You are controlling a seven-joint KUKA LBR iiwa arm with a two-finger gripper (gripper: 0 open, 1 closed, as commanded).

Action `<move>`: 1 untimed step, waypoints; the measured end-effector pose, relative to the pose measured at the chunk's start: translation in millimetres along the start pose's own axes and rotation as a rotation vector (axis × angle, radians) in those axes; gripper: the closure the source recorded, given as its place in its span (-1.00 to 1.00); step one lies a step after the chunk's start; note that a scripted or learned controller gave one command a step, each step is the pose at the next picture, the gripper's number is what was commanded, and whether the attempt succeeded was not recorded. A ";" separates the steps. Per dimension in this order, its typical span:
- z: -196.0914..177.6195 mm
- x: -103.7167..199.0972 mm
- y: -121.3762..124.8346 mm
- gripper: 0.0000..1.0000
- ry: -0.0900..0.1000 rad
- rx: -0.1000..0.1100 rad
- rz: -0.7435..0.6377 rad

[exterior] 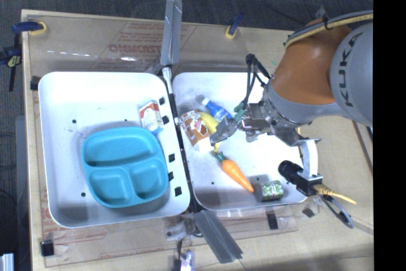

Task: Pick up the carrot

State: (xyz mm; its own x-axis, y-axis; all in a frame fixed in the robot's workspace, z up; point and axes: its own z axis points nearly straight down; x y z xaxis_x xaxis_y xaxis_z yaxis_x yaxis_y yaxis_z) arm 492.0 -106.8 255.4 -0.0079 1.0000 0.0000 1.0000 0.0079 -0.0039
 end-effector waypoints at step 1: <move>145.7 -32.5 -7.4 -1.00 -0.005 -0.026 0.099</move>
State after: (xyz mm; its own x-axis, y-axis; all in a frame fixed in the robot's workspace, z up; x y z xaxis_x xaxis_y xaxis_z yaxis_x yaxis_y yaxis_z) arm 484.4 -139.4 109.7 0.0913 0.9958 -0.0038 0.9956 -0.0912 0.0223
